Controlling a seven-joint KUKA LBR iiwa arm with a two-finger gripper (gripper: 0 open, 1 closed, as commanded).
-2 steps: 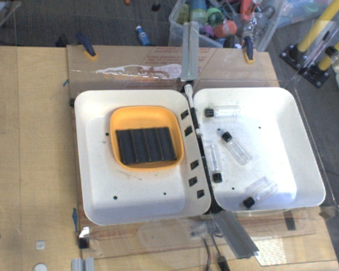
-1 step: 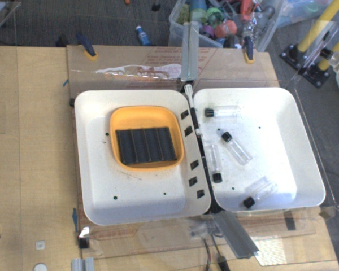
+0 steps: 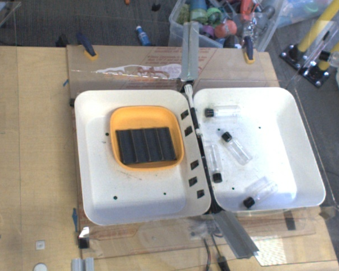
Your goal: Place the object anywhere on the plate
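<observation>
An orange plate (image 3: pixel 120 119) sits in the left white bin (image 3: pixel 96 191), toward its far side. A dark ribbed rectangular block (image 3: pixel 146 145) lies flat on the plate, filling most of its middle. In the right white bin (image 3: pixel 296 145) lie several clear plastic vials with black caps: one near the far edge (image 3: pixel 221 112), one in the middle (image 3: pixel 235 148), one along the left wall (image 3: pixel 214 164), and one near the front (image 3: pixel 260 191).
A row of small black clips (image 3: pixel 192 151) runs along the divide between the bins. Behind the bench stands a clear tub of colourful toys (image 3: pixel 226 10). Brown cardboard (image 3: pixel 135 64) lies beyond the bins, and a metal bracket (image 3: pixel 234 239) juts out in front.
</observation>
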